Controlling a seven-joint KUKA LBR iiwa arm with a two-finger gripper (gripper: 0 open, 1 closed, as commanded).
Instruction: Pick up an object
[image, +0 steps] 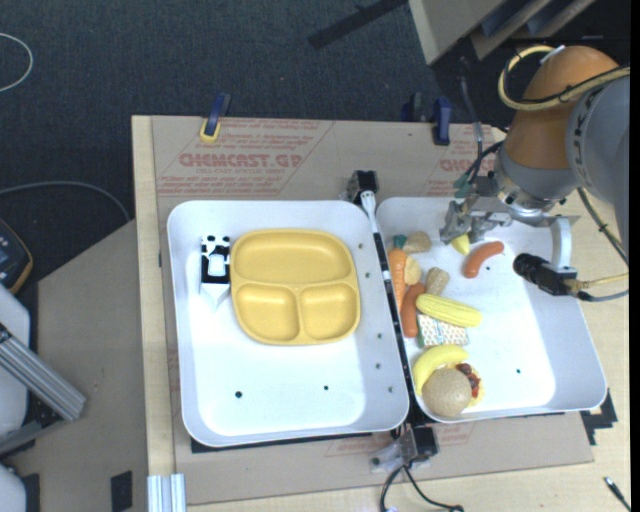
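Orange sausage in right bin, end effector just above-left

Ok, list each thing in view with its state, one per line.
Yellow tray: upright, compartments bare, in left bin.
Tool: low over right bin, above the sausage.
Sausage: lying loose.
Carrot: lying along the left wall.
Corn: lying flat.
Banana: lying beside burger.

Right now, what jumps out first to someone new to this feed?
The yellow divided plate lying in the left bin draws the eye first. Next comes the cluster of toy food along the right bin's left side, carrot to banana. The end effector hovers near a small sausage.
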